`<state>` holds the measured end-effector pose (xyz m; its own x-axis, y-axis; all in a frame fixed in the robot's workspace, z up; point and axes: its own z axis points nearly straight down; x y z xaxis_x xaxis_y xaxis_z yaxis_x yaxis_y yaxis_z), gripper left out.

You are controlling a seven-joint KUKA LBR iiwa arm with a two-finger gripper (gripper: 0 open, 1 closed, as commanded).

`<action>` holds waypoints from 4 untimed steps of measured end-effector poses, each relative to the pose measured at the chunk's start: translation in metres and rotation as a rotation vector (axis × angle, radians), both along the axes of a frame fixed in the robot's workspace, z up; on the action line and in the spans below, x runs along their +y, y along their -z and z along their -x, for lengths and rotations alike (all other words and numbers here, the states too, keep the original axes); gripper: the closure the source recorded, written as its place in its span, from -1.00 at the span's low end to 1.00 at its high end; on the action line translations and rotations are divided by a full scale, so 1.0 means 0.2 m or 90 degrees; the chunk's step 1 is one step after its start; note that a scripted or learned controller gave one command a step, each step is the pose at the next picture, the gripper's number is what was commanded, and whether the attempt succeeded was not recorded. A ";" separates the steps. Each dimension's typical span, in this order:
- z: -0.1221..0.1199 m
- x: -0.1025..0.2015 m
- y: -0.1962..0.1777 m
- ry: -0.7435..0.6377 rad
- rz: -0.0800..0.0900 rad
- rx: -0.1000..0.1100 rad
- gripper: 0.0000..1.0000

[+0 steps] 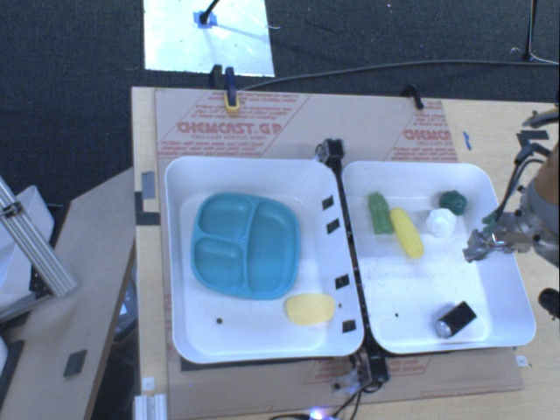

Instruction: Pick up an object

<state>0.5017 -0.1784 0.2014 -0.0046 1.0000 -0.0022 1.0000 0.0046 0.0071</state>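
task barely begun by the look of it: nothing lifted, nothing between the fingers, every candidate object lying flat on a bin floor. gripper [477, 245] at the right edge of the right bin [437, 322], low over the inner side of the right wall, apart from all objects. fingers small and blurred at this angle, so cannot tell whether apart or together. in the right bin: green pickle-shaped piece [379, 213] and yellow corn cob [406, 233] side by side near the upper left, touching or nearly so; white cap-like object [441, 223] just right of the corn; dark green lump [452, 202] just above the white one, near the far wall; black-and-silver cylinder [456, 319] alone near the front right corner. in the left bin [188, 322]: blue divided plate [245, 245] in the middle, pale yellow lemon-like piece [310, 309] just below its lower right corner, close but seemingly apart. nearest things to the gripper judged to be the white cap-like object and the black-and-silver cylinder, neither touched. still to do: choose a target, descend, close, lift. hard to make out: arm mostly cut off at the right frame edge, only the wrist and cabling showing; exact gripper height over the bin floor unclear; identity of the dark green lump and the white object uncertain.
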 end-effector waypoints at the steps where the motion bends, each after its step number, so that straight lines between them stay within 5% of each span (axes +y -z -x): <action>1: -0.01 0.00 -0.17 0.000 0.000 0.001 1.00; 4: -0.27 0.76 -0.15 -0.003 -0.002 0.003 1.00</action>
<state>0.5558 -0.0263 0.2319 -0.0089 1.0000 0.0011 1.0000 0.0089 0.0024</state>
